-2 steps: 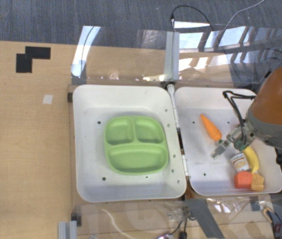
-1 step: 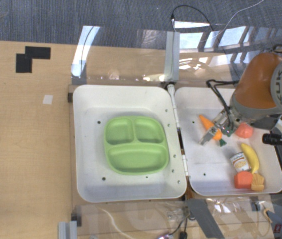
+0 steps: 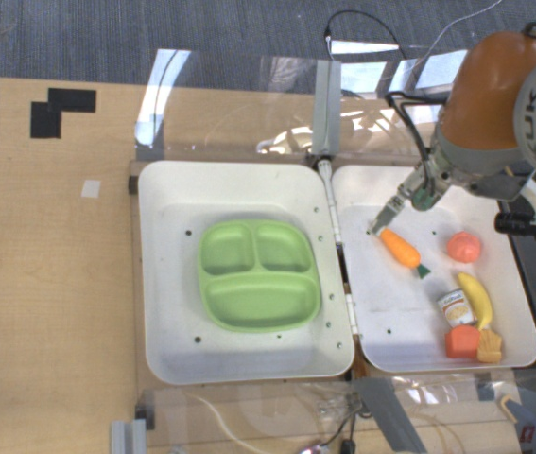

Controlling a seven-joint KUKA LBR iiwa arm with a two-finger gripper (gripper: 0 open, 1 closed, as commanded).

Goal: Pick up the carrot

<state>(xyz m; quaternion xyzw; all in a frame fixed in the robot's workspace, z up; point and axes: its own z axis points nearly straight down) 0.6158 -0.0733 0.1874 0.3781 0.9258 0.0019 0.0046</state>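
An orange carrot (image 3: 402,250) with a small green stem end lies slantwise in the right bin (image 3: 381,320), near its middle. My gripper (image 3: 384,217) reaches down from the upper right and its tip hangs just above and left of the carrot's thick end. Nothing shows between its fingers. The arm's grey and orange wrist fills the top right corner.
The right bin also holds a pink peach-like ball (image 3: 464,246), a yellow banana (image 3: 477,298), a small tin can (image 3: 454,306) and an orange-red block (image 3: 464,341) by a tan piece. A green divided plate (image 3: 258,274) sits in the left bin (image 3: 168,253).
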